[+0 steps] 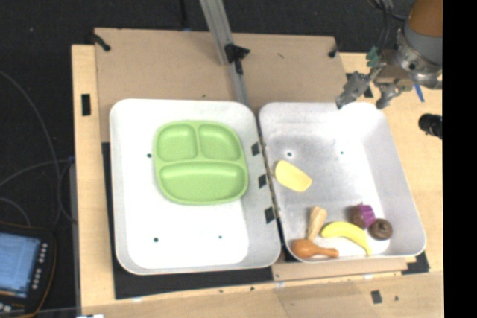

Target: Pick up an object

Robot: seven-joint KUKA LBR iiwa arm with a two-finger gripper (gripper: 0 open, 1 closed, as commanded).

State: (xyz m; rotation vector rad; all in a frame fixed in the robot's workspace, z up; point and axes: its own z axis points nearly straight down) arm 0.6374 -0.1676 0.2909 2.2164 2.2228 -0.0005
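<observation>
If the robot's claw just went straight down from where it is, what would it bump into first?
Probably the back rim of the right bin, or the bare floor just inside it. The gripper hangs open above that far edge. The toys, like the banana, lie at the near end. Depth is hard to judge.

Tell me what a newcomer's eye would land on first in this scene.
The bright green divided plate in the left bin stands out most against the white. Next comes the cluster of toy food along the near edge of the right bin: a yellow banana, a purple piece and an orange one. The pincer hovers open above that bin's far right corner.
</observation>
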